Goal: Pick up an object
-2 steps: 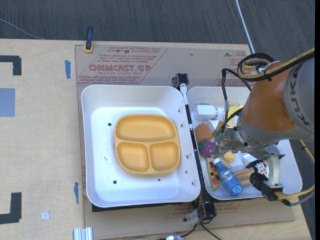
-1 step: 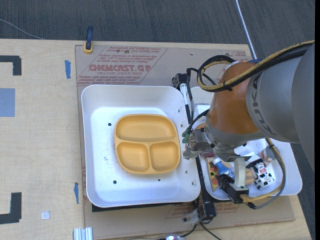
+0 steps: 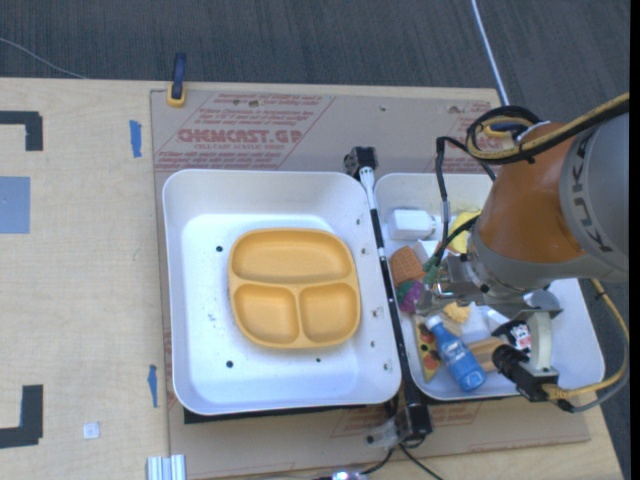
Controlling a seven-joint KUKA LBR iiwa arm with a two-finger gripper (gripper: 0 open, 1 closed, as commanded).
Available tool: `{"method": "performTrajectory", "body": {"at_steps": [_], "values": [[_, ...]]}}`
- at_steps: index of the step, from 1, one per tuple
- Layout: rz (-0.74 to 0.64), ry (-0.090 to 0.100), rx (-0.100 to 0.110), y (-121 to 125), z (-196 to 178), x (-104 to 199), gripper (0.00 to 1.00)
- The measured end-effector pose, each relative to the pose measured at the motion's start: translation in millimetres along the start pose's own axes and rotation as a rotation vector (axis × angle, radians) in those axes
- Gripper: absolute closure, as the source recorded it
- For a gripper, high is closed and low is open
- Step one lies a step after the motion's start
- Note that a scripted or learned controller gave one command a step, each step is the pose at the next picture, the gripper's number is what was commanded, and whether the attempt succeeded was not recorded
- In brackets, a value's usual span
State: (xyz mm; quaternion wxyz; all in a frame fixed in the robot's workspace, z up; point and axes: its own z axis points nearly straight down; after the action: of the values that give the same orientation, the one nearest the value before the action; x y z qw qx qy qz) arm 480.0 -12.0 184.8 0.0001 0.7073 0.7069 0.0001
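Observation:
The right bin [image 3: 592, 360] holds several small objects. A white block [image 3: 412, 222] lies at its far left, with a brown ridged piece [image 3: 406, 263] below it and a purple and green item [image 3: 410, 294] below that. Nearer the front lie a blue bottle [image 3: 458, 358] and a pale yellow piece [image 3: 456, 313]. My gripper [image 3: 447, 286] hangs low over the left middle of this bin, right beside the purple and green item and above the yellow piece. The orange wrist and grey arm hide the bin's centre and much of the gripper.
The left bin [image 3: 180, 298] carries a yellow divided plate [image 3: 295, 288]. A black clamp [image 3: 360, 158] sits at the top of the wall between the bins. Cables loop over the arm at the right. Another clamp [image 3: 178, 80] stands at the board's far left corner.

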Motion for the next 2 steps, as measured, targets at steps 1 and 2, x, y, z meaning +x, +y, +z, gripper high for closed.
{"method": "performTrajectory", "body": {"at_steps": [1,2], "values": [[0.000,-0.001,-0.001,0.8,0.3,-49.5,1.00],[0.000,-0.001,-0.001,0.9,0.3,-49.2,0.00]]}}
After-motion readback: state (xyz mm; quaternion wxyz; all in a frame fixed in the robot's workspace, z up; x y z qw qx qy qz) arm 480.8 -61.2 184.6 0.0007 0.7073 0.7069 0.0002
